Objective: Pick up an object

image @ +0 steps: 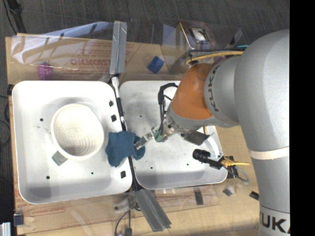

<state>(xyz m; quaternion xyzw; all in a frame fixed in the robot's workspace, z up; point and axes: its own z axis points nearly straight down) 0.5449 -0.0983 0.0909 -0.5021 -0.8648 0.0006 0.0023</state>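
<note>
Seen from above at a slant: gripper low in the right bin, toward its left side, tip touching or just beside the right edge of a bunched blue cloth. Draped over the wall between the two bins, partly in the left bin, just right of an upturned white bowl with a small grey scrap on its near side. Jaws open or closed: cannot tell, tip too small and dark. Probable failures: catching only a thin fold at the hem and shedding it on the lift; dragging the cloth across the divider instead of raising it; striking that wall if driven further left; closing on bare bin floor short of the fabric.
</note>
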